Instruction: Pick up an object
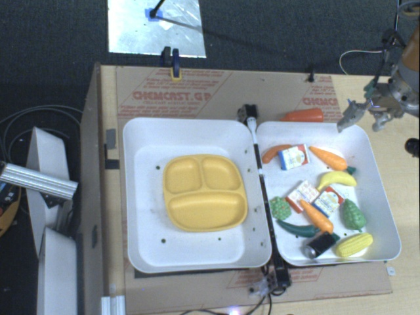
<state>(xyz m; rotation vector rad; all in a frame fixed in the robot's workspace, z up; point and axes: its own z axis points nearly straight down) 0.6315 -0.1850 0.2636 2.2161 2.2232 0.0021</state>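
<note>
Up top, open pincer (365, 115) above right bin's (384, 195) toys, apart.

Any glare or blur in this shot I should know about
Camera view: strong glare on the shiny sheet above the bench; the gripper looks slightly soft at the right edge; the yellow tray and toy food in the right bin are evenly lit and sharp.

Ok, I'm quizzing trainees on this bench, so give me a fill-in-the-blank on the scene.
1. The yellow divided plate lies in the ____ bin.
2. The banana is in the ____ bin.
3. The plate has ____ compartments.
4. The gripper hangs over the right bin's far ____ corner.

Missing: left; right; three; right
</note>
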